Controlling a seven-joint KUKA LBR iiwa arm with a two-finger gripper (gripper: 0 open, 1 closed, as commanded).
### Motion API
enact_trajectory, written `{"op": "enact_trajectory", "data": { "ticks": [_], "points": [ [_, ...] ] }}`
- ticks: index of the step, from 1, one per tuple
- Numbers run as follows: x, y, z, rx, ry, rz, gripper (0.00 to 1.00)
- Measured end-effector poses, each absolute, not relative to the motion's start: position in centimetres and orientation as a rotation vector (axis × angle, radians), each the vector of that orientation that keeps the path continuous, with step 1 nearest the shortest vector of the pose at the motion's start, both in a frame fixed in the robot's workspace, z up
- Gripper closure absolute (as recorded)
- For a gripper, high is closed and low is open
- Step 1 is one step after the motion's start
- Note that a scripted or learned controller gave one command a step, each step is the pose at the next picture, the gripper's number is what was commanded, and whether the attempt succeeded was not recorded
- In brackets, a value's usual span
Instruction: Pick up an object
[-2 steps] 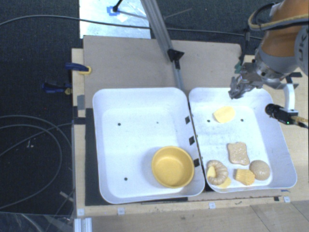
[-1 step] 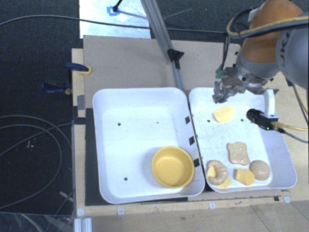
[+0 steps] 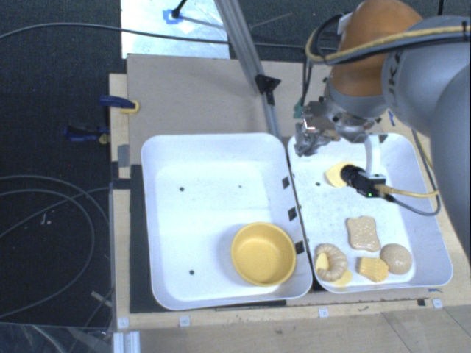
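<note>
the grey arm (image 3: 434, 72) reaches in from the right over the right bin (image 3: 327, 213); the left bin (image 3: 206, 190) holds a yellow bowl (image 3: 263, 253). the gripper (image 3: 307, 143) hangs at the right bin's far-left corner, and i cannot tell whether its grip is spread or closed. the likeliest target, a flat yellow slice (image 3: 335, 173), lies just right of it and nearer; a biscuit (image 3: 363, 234) sits nearer again.

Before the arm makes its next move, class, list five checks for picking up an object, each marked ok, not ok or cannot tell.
Objects within the right bin: ok, five lie there.
Tool above that bin: ok, near its far left corner.
Tool over an object: not ok; the yellow slice lies beside it.
Biscuit free of neighbours: ok.
Yellow bowl out of the way: ok, in the left bin.
</note>
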State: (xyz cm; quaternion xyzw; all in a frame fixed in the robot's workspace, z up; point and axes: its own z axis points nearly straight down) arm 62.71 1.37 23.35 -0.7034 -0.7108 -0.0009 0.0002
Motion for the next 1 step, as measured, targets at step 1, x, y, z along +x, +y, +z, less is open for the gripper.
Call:
{"op": "enact_trajectory", "data": {
  "ticks": [1],
  "points": [
    [62.30, 7.09, 22.33, -2.209, -2.232, -0.002, 1.00]
  ]
}}
